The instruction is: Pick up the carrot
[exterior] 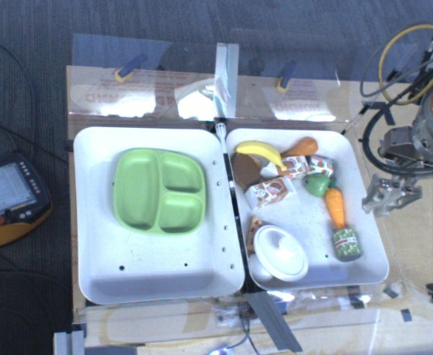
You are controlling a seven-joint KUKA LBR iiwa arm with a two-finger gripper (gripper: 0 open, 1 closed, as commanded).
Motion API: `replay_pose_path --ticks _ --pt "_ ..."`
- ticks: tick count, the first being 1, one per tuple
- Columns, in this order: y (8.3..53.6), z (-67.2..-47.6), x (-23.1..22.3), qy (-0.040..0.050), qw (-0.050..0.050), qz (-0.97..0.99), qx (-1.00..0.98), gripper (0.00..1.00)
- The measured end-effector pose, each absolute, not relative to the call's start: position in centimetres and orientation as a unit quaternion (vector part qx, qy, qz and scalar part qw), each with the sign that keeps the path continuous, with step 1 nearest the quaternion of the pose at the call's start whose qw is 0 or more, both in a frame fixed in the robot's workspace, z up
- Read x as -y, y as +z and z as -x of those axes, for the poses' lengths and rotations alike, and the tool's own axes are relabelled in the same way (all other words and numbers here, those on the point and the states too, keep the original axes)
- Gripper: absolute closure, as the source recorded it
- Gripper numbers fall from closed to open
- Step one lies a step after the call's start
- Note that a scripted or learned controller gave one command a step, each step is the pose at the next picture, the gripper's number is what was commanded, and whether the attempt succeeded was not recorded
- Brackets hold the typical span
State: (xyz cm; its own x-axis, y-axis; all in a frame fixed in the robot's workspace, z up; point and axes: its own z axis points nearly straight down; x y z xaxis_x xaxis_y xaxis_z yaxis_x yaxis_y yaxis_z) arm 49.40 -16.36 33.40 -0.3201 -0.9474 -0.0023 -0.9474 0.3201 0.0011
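Camera view: carrot point(335, 206) in right bin point(364, 176), right-centre of frame, long axis near vertical, green top up. Gripper point(391, 196) outside bin rim, just right of carrot; cannot tell finger state, nothing visibly held.

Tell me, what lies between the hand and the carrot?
In the camera view, the right wall of the right bin stands between the hand and the carrot. Apart from that wall there is just bare white bin floor beside the carrot.
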Motion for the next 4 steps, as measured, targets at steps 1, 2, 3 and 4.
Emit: replay_pose_path --ticks 1,2,3,4 --pt "31.4 -48.5 14.8 0.0016 0.001 0.581 -0.814 1.00" --pt "32.6 -48.6 13.5 -0.0004 0.002 0.592 -0.806 1.00" --pt "34.7 -51.3 11.1 0.0008 0.002 0.550 -0.835 1.00" --pt "15.0 -48.3 10.4 0.0029 -0.002 0.566 -0.825 1.00"
